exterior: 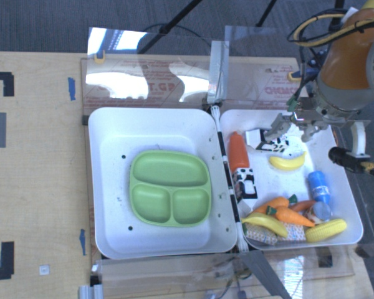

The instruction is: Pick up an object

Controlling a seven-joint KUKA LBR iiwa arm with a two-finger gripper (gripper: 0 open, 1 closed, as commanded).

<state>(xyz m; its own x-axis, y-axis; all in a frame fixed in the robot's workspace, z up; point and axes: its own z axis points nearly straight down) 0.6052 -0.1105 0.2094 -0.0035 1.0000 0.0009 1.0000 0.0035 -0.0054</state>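
Objects fill the right bin (352, 192), right of centre in the frame: a small yellow banana (287, 162) near its middle, an orange-red cylinder (239, 151) along its left wall, a blue bottle (318, 189) toward the right, carrots (287, 210) and two more bananas (296, 228) at the bottom edge. The hand (294, 127) hangs at the upper right of the frame, just above the small banana, its fingers spread apart with nothing between them. The left bin (106, 167), mid-frame, carries a green divided plate (171, 187). Both bins rest on the desk (31, 167).
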